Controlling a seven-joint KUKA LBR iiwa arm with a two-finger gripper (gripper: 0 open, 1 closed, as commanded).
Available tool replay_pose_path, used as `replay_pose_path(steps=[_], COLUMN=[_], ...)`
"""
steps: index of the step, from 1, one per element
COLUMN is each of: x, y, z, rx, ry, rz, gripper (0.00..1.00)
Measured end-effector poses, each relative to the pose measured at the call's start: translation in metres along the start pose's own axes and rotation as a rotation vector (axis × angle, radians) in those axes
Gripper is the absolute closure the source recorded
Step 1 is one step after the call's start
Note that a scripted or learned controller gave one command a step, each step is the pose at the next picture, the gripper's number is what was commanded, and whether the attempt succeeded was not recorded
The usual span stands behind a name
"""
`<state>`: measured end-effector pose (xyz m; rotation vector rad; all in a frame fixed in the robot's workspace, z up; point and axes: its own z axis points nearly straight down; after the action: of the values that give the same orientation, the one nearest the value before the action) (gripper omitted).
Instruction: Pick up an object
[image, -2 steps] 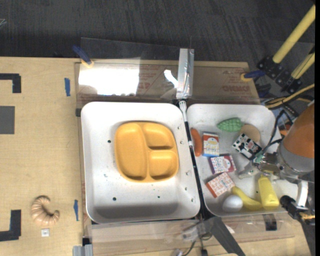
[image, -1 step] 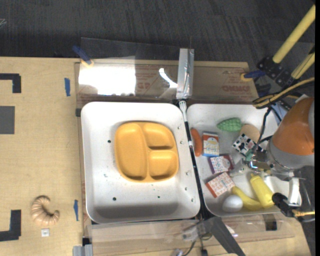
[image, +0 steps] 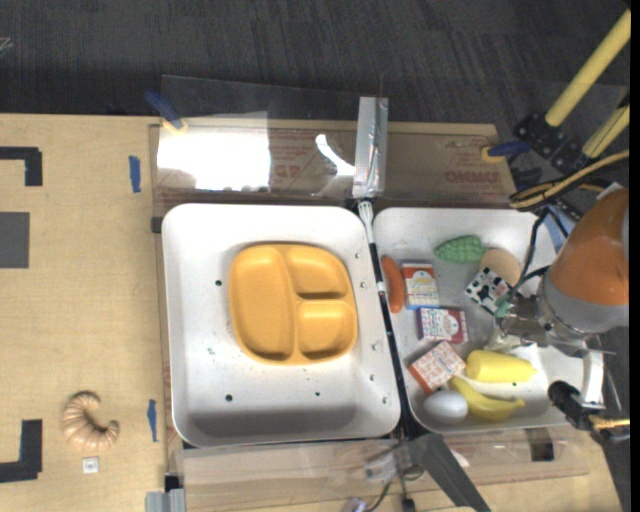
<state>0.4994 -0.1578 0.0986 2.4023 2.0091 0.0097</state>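
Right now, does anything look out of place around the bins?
Yes: a croissant lies on the bench at lower left, well apart from the left bin, while the other items are crowded in the right bin. The yellow tray sits flat in the left bin. Nothing looks spilled or broken.

A light wooden bench (image: 70, 300) seen from above carries two shallow white bins side by side. The left bin (image: 190, 330) sits near the middle, and the right bin (image: 400, 235) touches its right edge. A tan croissant-shaped toy (image: 90, 420) lies on the bare bench near the lower left, well apart from the bins. Black tape marks (image: 25, 165) and blue tape strips (image: 134, 172) are stuck to the bench surface.
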Motion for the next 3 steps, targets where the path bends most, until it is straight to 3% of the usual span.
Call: replay_pose_path(steps=[1,2,3], x=[-0.030,-0.029,-0.045], y=[0.022,0.021,-0.014], z=[-0.231,-0.226,-0.060], rx=[0.000,0.011,0.020], ry=[0.001,0.000,0.000], rz=[0.115,0.114,0.170], gripper=[1.00,0.00,0.00])
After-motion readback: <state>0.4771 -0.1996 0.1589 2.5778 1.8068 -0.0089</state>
